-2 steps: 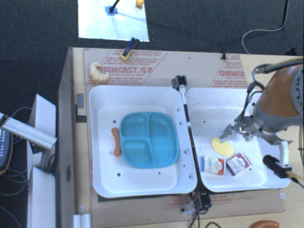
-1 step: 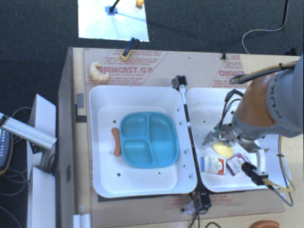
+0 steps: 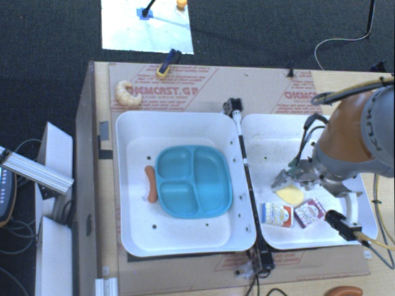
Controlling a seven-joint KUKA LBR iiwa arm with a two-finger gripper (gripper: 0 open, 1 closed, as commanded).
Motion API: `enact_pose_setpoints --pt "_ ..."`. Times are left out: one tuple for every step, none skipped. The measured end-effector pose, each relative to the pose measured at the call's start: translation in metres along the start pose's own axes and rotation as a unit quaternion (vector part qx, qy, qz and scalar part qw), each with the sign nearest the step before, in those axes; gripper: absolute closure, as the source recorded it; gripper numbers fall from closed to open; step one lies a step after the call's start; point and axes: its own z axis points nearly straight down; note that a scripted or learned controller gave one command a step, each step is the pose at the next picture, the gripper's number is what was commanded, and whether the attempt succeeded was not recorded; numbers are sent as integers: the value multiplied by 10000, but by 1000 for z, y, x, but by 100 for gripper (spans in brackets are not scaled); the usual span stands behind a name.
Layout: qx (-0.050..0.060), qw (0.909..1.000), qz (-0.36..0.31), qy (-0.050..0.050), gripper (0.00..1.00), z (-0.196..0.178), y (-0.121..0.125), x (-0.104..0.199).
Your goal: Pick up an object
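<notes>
Hanging low over the near half of the right bin [image 3: 271, 134] with the gripper [image 3: 291, 177], at the end of the grey arm [image 3: 349, 134] with its orange band, entering from the right. Impossible to tell from this slant whether released or clenched; grasping nothing that can be made out. Poised just above the far left edge of a flat yellow piece [image 3: 290, 196], close enough to seem touching, though contact cannot be confirmed. Lying flat on the bin floor just beside that yellow piece, on the near side: a small white carton [image 3: 276, 214] with red and blue print and, to its right, a red-and-white packet [image 3: 310, 213], tilted, with a narrow gap between the two. Crowding the yellow piece on its near side only, leaving bare floor on the far side. Separating the two bins, a dark bar [image 3: 244, 159] along the shared rim. Resting in the left bin [image 3: 136, 140], well apart from the gripper: a blue divided plate [image 3: 192, 180] at the middle and an orange sausage [image 3: 150, 184] just beside the plate's left edge. Lying on the printed bench top [image 3: 203, 88] beyond the bins: a cream, bumpy curved thing [image 3: 128, 93] and a yellow-and-dark tool [image 3: 166, 63].
</notes>
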Motion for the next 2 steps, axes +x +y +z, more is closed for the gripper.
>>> enact_pose_setpoints --pt "12 10000 2 3 0 22 -7 0" --pt "7 10000 5 1 0 30 -37 -18"
